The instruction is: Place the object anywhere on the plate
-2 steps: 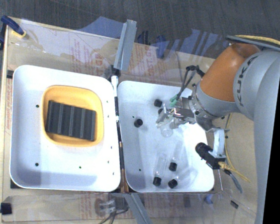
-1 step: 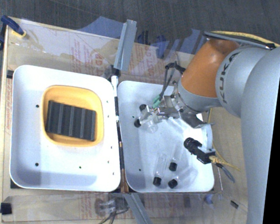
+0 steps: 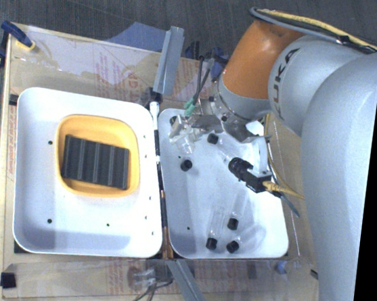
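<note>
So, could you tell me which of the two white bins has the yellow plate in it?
The left bin, the one farther from the arm. The yellow plate with its dark ribbed centre lies there; the right bin has small black pieces scattered in it.

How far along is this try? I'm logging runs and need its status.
Done: nothing yet; the yellow rounded plate with a dark ribbed centre in the left white bin carries no object. In hand: the gripper is low over the right white bin's upper left corner, with no object seen between its fingers. Left: grasping one of the small clear, black-capped objects and carrying it to the plate.
</note>
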